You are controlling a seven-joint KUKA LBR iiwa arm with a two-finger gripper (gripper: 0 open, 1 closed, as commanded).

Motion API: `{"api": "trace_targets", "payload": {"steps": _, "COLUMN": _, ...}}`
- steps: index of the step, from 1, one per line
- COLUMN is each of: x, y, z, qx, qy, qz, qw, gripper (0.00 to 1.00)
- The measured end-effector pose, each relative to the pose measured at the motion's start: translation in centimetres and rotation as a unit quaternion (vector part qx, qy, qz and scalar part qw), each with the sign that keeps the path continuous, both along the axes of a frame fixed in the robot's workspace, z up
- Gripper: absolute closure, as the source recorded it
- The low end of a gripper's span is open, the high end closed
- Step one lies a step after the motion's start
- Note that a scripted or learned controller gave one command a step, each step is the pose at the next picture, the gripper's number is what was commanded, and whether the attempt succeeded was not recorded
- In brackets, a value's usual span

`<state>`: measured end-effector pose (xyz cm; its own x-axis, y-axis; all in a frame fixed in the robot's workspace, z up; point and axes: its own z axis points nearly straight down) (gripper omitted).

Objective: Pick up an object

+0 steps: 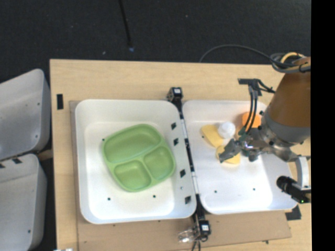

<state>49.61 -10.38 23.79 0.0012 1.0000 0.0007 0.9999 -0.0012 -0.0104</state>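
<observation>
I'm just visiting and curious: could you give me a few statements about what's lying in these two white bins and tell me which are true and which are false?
1. A green divided plastic plate lies in the left white bin. True.
2. The small white ball lies on the green plate. False: it is in the right white bin, beside a flat yellow piece.
3. An orange object is in the right bin. True.
4. The grey arm's gripper is over the left bin. False: it is over the right bin.

A flat pale-yellow piece (211,135) is seen lying in the right bin (235,192), with a small white ball (226,129) touching its right edge and an orange object (250,120) just beyond, partly hidden.
</observation>
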Motion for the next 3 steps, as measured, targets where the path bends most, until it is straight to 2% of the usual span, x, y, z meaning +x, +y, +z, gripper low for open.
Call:
{"api": "trace_targets", "payload": {"steps": 1, "x": 0.2, "y": 0.0, "z": 0.5, "qx": -0.0008, "qy": -0.006, "qz": 0.001, "qw": 1.0, "gripper": 0.0}}
{"api": "trace_targets", "payload": {"steps": 2, "x": 0.3, "y": -0.3, "z": -3.7, "qx": -0.0003, "qy": -0.003, "qz": 0.0, "qw": 1.0, "gripper": 0.0}}
{"api": "trace_targets", "payload": {"steps": 3, "x": -0.6, "y": -0.1, "z": -9.6, "qx": -0.0001, "qy": -0.002, "qz": 0.0, "qw": 1.0, "gripper": 0.0}}
